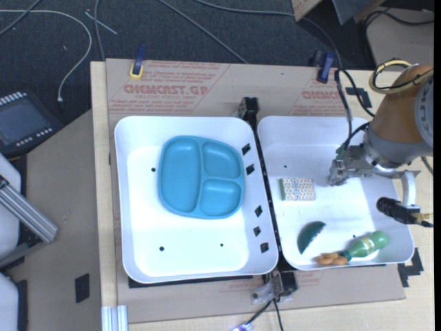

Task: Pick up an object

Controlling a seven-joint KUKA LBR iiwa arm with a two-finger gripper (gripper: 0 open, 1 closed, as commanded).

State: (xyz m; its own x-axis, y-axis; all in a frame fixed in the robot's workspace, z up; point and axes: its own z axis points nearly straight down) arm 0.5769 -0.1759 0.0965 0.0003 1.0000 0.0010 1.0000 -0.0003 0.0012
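Aim matters: I should drop my gripper (340,172), finger state unclear, squarely over the patterned pad (298,189) just beside it

Two bins side by side on the surface (103,185). Left bin (138,247): divided plate (201,176), toward far side. Right bin (289,133): patterned packet (298,189) near its left wall, leaf-shaped piece (311,234) nearer, bottle-shaped toy (355,247) right of that along near wall. Gripper (339,172) hangs right of packet, apart from it.
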